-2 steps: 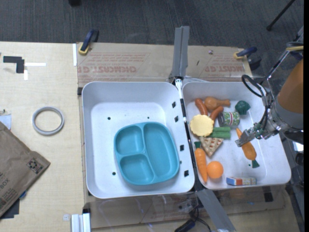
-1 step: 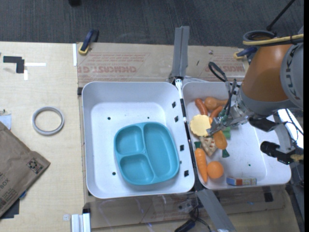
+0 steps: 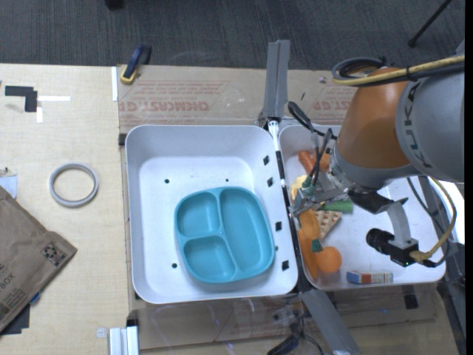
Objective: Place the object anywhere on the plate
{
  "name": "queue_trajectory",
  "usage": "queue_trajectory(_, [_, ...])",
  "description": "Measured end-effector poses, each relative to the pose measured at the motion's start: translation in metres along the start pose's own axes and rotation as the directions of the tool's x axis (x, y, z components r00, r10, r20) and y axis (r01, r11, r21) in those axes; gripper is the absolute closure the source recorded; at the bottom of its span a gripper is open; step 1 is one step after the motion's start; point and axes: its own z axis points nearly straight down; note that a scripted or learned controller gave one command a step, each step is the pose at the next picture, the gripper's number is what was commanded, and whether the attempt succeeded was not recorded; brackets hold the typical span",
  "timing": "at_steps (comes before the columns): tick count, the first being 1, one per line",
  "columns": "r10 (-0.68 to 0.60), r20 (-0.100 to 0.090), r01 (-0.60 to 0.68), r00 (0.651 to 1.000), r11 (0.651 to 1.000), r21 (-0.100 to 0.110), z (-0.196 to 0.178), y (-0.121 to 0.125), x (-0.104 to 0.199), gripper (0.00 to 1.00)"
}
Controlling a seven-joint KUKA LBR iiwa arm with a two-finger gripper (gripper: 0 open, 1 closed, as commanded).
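Lower the gripper (image 3: 310, 198) squarely onto one toy food (image 3: 323, 259) in the right bin (image 3: 414, 276); its finger state cannot be determined. The plate (image 3: 222, 234) waits in the left bin (image 3: 148, 198).

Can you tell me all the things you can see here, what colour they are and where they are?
plate: one, blue, three sections, in the left bin
left bin: one, white, middle of bench
right bin: one, white, under the arm
toy foods: a small pile, orange and yellow, left side of right bin
small box: one, white and red, right bin's near edge
tape roll: one, grey, bench at left
cardboard box: one, brown, lower left
arm: one, grey and orange, over right bin
gripper: one, dark, above the toy foods
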Motion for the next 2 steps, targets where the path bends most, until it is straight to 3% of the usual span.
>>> queue_trajectory(1, [-0.152,0.002,0.152,0.988,0.988,-0.002,-0.0001,0.026,0.0583,1.0])
queue_trajectory(2, [-0.152,0.002,0.152,0.988,0.988,-0.002,-0.0002,0.0261,0.0583,0.0])
